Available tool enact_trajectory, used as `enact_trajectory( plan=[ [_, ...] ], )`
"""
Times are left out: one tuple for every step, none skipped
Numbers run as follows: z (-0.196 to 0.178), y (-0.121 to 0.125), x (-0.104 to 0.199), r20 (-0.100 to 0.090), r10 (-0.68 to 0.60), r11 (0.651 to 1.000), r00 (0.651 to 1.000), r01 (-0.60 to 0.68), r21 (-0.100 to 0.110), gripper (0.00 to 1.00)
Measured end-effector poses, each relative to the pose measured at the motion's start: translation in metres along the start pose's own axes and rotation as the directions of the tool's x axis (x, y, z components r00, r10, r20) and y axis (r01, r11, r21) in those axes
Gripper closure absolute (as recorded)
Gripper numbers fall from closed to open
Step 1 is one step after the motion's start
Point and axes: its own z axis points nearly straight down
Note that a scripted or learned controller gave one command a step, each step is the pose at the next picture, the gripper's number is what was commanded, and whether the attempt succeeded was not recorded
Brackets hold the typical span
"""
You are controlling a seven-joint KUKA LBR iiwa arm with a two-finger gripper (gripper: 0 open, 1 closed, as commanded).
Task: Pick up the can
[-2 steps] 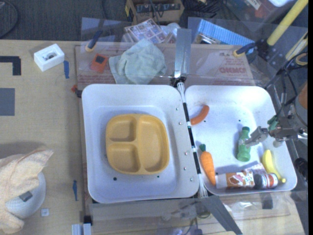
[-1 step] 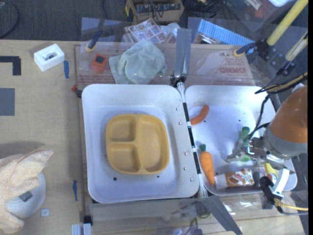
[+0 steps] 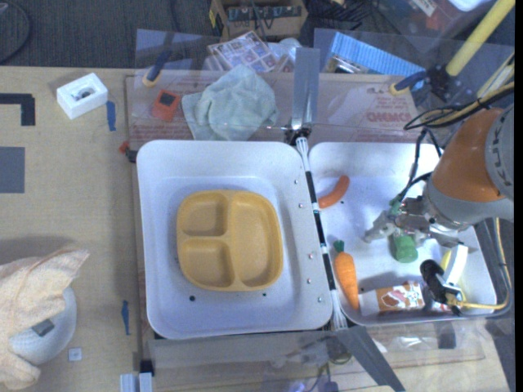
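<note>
The can [image 3: 404, 246], a small green cylinder, sits between the metal hand's [image 3: 398, 229] spread fingers.

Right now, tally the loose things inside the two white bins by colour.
Yellow: 1, the sectioned plastic plate in the left bin.
Orange: 3, the toy hot dog, the toy carrot and the orange labelled can lying on its side.
Green: 1, the small round object by the gripper.
Total: 5

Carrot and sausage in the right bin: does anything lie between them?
Nothing. In the camera view, the stretch from the sausage down to the carrot is bare white floor of the right bin.
</note>
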Motion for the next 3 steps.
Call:
enact_trajectory(
  plan=[
    [0.000,0.046,-0.053,0.001,-0.093,0.996,0.996,0.093,0.006,0.00],
    [-0.011,0.047,-0.054,0.003,-0.093,0.996,0.996,0.093,0.002,1.00],
    [-0.011,0.047,-0.054,0.003,-0.093,0.996,0.996,0.093,0.002,0.00]
  ],
)
